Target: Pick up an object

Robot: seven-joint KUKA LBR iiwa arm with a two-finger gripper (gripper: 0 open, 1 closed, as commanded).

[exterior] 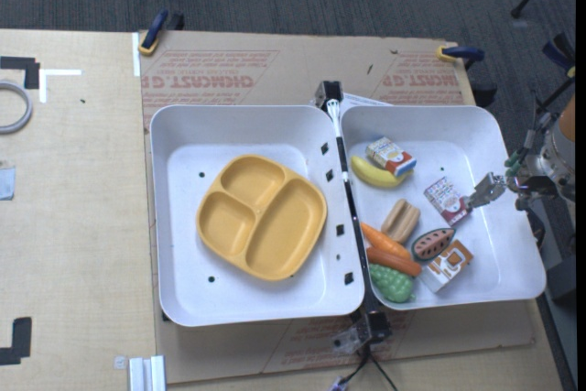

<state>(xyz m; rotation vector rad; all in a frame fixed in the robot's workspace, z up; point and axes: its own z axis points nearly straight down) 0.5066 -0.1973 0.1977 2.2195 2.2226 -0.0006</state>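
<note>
My gripper [482, 190] reaches in from the right over the right bin [513, 279], low above its right side. Its tip sits just right of a small red-and-white carton [442, 199], very close to it, and I cannot tell whether they touch. Other toy foods lie in this bin: a banana [375, 173], a red, white and blue carton [389, 156], a bread roll [400, 220], a carrot [389, 244], a green vegetable [394, 283], a hot dog [432, 243] and an orange-and-white carton [449, 264]. Nothing shows in the gripper's hold.
The left bin [174, 197] holds a yellow divided plate [261, 217]. Both bins rest on cardboard [211, 73] clamped to the wooden bench. The arm's body [554, 165] stands off the right bin's right rim.
</note>
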